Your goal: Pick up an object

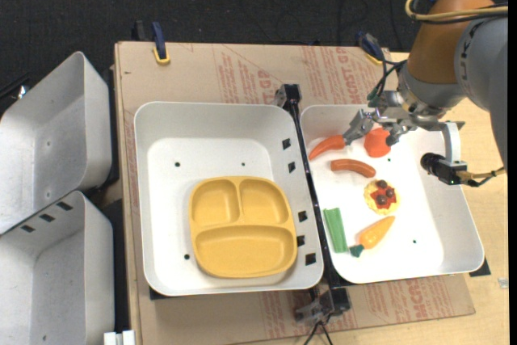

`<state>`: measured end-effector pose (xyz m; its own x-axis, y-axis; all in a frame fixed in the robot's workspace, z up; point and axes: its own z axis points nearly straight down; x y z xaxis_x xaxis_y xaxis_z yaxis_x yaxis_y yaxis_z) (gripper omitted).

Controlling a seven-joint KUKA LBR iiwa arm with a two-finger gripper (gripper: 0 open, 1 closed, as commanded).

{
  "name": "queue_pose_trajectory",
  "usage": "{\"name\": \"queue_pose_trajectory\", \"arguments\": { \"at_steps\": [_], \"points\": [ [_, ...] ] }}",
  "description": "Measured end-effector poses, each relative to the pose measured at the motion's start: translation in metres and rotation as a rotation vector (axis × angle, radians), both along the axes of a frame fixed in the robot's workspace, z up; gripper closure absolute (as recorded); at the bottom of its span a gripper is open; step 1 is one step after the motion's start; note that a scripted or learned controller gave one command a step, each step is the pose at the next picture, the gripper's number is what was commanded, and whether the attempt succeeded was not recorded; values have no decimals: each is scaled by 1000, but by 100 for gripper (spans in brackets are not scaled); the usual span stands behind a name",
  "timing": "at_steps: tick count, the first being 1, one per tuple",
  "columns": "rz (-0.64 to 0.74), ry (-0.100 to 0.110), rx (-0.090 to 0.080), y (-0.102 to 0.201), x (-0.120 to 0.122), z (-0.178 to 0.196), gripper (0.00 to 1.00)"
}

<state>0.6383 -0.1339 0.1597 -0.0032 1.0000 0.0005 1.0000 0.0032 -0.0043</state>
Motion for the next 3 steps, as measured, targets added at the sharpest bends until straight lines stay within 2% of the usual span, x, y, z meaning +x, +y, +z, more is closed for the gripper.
{"name": "queue_pose_trajectory", "arguments": {
  "at_steps": [1, 2, 3],
  "points": [
    [-4, -1, 0, -2, -10, -49, 0],
    [-4, -6, -1, -2, -8, -36, 100],
    [-5, -10, -2, -10, -12, 23, 100]
  ]
}}
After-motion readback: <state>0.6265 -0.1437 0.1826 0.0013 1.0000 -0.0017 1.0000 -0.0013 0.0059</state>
